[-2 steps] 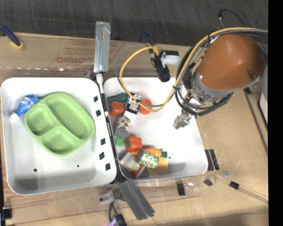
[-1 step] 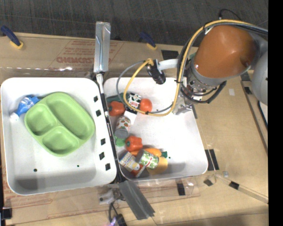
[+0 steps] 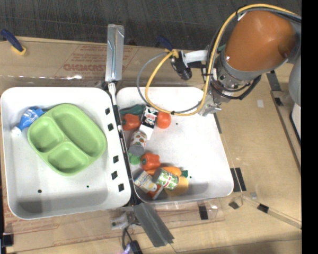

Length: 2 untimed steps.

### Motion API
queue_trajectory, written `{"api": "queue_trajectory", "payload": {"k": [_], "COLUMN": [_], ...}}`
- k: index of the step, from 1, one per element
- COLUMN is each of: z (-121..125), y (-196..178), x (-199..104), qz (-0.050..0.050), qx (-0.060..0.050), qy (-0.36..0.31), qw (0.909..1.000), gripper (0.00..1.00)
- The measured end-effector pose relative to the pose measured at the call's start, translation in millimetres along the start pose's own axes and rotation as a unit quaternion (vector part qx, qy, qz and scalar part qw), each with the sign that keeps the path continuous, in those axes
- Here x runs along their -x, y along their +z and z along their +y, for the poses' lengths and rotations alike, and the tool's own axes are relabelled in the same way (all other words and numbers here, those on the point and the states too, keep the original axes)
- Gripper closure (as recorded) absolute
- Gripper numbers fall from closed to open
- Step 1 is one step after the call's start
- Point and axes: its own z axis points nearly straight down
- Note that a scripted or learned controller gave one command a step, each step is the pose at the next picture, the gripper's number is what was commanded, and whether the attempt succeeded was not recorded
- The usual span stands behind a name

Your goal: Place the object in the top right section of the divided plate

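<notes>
A green divided plate (image 3: 68, 136) with three sections lies in the left bin (image 3: 21, 194), nothing in its sections. Several toy foods lie along the left side of the right bin (image 3: 201, 157): an orange tomato (image 3: 162, 119), a small black and white carton (image 3: 148, 116), a red and orange piece (image 3: 130, 122), a red pepper (image 3: 150, 161), and an orange bottle (image 3: 176, 180). The gripper (image 3: 211, 106) hangs under the orange wrist band (image 3: 259, 33) over the right bin's far right corner, well apart from the toys.
A blue object (image 3: 29, 116) lies at the plate's far left rim. A yellow cable (image 3: 148, 83) loops over the back of the right bin. A metal divider bar (image 3: 114, 52) stands between the bins at the back. The right bin's right half is bare white floor.
</notes>
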Motion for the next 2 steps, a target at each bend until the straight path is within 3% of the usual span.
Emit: {"api": "queue_trajectory", "payload": {"k": [1,2], "z": [0.5,11.8], "y": [-202.0,-125.5], "x": [3.9,53.7], "qz": [0.003,-0.003], "qx": [0.000,-0.001], "qy": [0.036,0.001], "qw": [0.9993,1.0000], "gripper": [1.00,1.00]}}
